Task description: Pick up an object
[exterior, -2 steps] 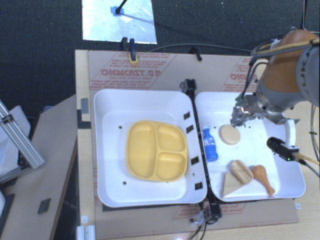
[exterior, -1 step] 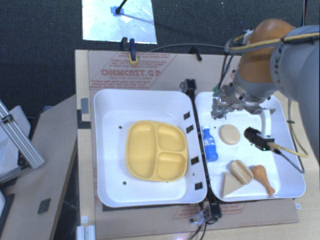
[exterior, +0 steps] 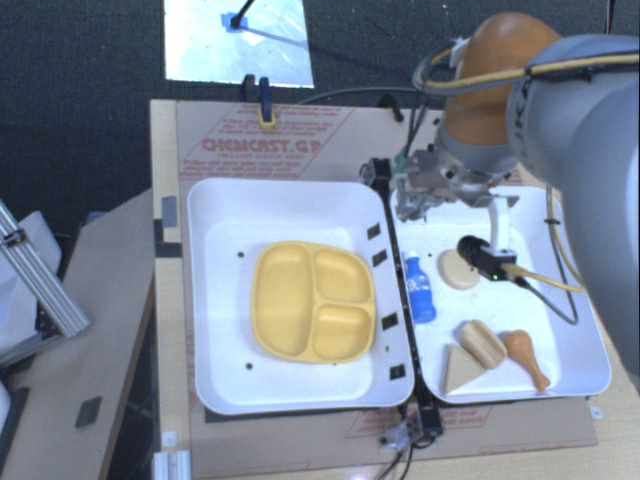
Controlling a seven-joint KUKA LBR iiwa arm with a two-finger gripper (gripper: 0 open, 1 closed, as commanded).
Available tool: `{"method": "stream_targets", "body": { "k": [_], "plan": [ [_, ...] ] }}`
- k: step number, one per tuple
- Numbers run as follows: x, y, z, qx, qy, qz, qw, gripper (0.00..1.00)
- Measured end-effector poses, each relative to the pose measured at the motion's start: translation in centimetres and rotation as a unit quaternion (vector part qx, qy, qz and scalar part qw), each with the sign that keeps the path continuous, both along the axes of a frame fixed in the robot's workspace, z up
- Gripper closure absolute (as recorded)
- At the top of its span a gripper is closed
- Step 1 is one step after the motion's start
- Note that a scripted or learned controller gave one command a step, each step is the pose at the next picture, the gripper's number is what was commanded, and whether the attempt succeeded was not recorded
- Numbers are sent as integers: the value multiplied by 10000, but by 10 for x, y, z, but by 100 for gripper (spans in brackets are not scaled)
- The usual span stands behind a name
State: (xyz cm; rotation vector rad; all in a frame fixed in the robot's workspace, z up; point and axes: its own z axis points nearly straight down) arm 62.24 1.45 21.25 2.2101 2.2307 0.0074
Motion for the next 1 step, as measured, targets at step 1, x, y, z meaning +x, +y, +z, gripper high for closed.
{"method": "stream_targets", "body": {
  "k": [1],
  "plan": [
    [16,58,14,5,-1,6,10000,100]
  ]
}}
